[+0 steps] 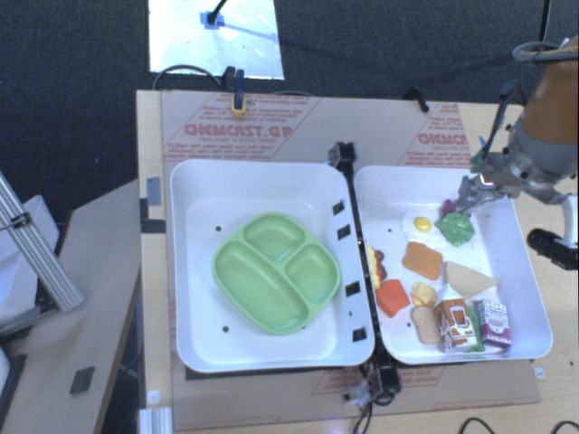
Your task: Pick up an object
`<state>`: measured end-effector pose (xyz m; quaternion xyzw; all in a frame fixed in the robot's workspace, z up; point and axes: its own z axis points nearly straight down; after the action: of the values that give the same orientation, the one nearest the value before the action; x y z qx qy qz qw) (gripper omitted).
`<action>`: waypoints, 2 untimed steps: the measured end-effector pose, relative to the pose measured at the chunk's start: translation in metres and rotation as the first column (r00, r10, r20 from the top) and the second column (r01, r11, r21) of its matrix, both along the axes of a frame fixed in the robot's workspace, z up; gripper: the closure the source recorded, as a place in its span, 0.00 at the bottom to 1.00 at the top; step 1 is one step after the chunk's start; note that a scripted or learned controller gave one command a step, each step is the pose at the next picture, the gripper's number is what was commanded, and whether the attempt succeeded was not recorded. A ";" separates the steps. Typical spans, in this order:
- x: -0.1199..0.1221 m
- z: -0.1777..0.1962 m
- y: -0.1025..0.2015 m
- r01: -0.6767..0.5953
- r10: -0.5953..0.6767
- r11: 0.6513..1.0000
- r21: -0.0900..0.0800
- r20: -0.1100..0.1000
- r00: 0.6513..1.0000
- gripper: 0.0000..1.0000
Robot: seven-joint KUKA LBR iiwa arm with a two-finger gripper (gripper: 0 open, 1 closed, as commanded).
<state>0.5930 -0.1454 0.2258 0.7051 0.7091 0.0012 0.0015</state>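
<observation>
The right bin holds several toy foods. A green leafy piece lies near its upper right, with a small purple bit at its top edge. My gripper hangs right over that green piece, coming in from the right on the grey arm with the orange band. Its tip is very close to the green piece's upper edge; whether it touches is unclear. A fried egg lies just left of the green piece.
An orange-brown slab, a pale cheese wedge, a red-orange chunk, a tan roll and two small cartons crowd the right bin's lower half. The left bin holds a green divided plate.
</observation>
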 end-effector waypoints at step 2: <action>0.040 0.010 0.081 -0.003 0.003 1.000 0.001 0.000 1.000 1.00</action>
<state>0.6330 -0.0647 0.2354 0.7042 0.7100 0.0015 0.0011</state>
